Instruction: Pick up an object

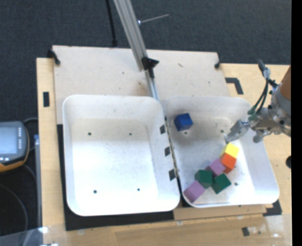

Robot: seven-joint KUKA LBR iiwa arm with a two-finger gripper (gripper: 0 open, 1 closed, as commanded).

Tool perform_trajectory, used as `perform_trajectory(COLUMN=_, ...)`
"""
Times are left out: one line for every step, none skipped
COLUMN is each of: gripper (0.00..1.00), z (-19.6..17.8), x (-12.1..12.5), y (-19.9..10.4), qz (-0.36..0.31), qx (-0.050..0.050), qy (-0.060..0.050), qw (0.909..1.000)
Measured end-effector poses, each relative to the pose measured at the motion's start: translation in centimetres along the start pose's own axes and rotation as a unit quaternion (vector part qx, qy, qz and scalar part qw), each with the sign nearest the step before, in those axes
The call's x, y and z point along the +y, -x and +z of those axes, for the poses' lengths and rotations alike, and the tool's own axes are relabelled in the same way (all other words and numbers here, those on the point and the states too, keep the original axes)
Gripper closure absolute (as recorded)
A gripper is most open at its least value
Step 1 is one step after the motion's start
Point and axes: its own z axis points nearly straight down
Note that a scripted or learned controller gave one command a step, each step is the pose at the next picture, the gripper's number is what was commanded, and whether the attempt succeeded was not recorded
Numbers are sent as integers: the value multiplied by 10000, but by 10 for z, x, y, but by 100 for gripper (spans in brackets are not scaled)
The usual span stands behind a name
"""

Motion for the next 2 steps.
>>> perform_trajectory(gripper=0, z=-46, x=-27, y=50, qz=-5, qx=-19, qy=14, qw=10000)
perform_trajectory(gripper=0, z=33, x=53, y=52, qz=-48, qx=2, qy=-31, qw=10000)
